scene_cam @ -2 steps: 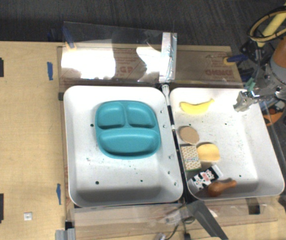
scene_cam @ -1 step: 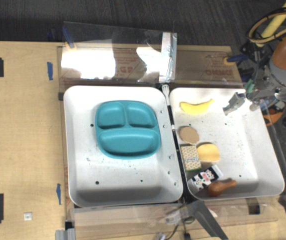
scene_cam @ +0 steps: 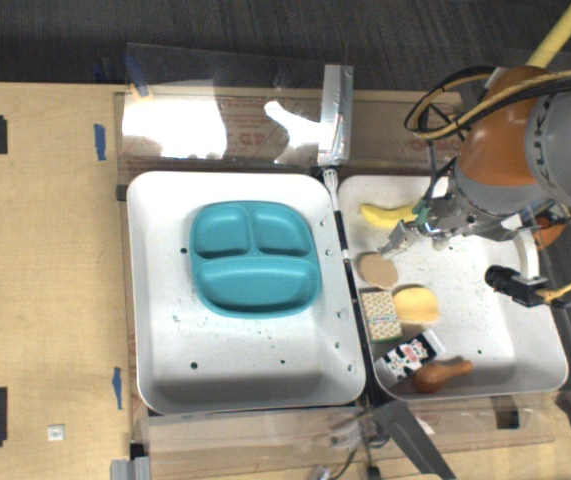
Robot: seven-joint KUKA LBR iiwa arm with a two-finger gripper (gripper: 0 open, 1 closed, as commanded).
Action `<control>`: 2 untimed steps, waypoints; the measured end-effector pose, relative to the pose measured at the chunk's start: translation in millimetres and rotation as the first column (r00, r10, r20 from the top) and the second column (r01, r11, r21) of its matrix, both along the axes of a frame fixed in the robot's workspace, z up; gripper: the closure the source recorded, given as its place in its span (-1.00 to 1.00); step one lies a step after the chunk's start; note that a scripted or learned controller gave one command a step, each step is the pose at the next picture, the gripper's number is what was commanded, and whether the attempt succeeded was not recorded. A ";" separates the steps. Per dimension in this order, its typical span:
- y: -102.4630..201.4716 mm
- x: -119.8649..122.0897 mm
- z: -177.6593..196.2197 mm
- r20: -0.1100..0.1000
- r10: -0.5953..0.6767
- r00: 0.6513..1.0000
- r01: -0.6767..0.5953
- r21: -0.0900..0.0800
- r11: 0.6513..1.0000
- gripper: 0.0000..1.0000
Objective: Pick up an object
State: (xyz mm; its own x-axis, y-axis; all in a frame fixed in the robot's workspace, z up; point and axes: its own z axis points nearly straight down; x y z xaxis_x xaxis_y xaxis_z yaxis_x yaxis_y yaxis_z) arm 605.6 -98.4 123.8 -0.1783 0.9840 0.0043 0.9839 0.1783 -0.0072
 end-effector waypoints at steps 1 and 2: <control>55.1 16.7 63.3 0.016 0.219 0.976 -0.219 -0.004 0.976 -1.00; 34.3 -3.7 61.8 0.008 0.437 0.899 -0.437 -0.003 0.899 -1.00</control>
